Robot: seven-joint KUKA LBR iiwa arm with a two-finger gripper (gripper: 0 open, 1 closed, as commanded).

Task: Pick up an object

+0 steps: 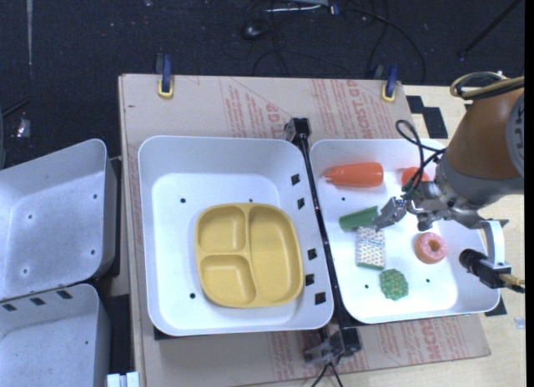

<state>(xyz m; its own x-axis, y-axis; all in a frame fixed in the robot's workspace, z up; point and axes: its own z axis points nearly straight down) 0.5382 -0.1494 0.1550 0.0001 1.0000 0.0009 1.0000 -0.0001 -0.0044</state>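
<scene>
Two white bins side by side on the bench. In the left bin (167, 210), a yellow plate (249, 253) with three compartments, lying flat near the middle.

In the right bin (434, 304), several small things:
- orange carrot (355, 174) at the far side, lying left to right;
- green piece (359, 218) nearer than the carrot, tilted, toward the left wall;
- speckled block (370, 248) just near of the green piece;
- green lump (393, 283) close to the near wall;
- pink ring (431, 248) to the right of the block, apart from it;
- red thing (411, 177) right of the carrot, partly hidden by the arm.

Arm (488, 148) reaching in from the right, over the right bin. Gripper (389, 213) low above the bin floor, right at the right end of the green piece, between carrot and block. Whether touching the piece: not clear. Claw apart or together: cannot tell from this angle. Nothing seen lifted; all things lying on the bin floor.
</scene>
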